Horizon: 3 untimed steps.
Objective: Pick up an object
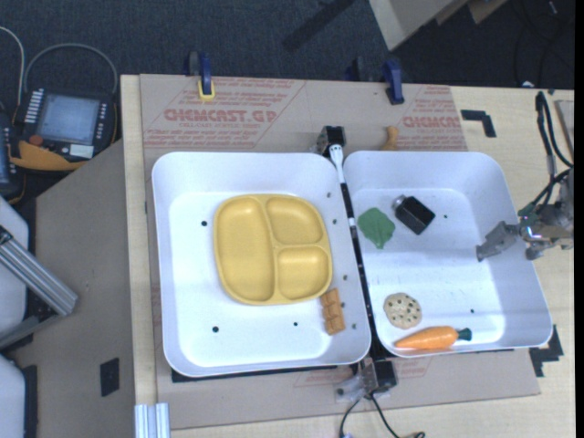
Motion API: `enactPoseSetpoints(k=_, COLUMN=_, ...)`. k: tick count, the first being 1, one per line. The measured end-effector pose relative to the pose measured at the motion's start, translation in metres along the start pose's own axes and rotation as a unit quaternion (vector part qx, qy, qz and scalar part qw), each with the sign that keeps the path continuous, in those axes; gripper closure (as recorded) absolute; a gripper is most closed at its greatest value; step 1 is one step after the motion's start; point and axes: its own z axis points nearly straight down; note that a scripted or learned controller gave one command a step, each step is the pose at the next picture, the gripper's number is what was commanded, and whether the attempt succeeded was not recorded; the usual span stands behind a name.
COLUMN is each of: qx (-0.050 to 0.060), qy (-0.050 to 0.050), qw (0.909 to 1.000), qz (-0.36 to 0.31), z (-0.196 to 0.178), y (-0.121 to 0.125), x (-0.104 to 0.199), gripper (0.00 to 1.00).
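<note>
The gripper (500,242) hangs at the right bin's (474,167) right wall; whether open, I cannot tell. The carrot (427,338) lies below-left of it, lengthwise along the front wall.

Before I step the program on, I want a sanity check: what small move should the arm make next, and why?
Probably ease the gripper left and down toward the black block. The gripper sits at the right bin's right edge, apart from every item, and the block lies nearest with bare floor around it.
</note>
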Motion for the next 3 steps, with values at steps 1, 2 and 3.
enactPoseSetpoints(k=1, qx=-0.007, qy=-0.002, qw=1.0000, qz=-0.002, z=-0.007, y=0.003, x=0.001, gripper=0.00)
enactPoseSetpoints(k=2, qx=-0.004, qy=0.000, qw=1.0000, qz=-0.003, z=0.049, y=0.006, x=0.011, gripper=0.00)
enactPoseSetpoints(k=3, qx=-0.004, qy=-0.001, qw=1.0000, qz=-0.002, z=0.102, y=0.005, x=0.011, gripper=0.00)
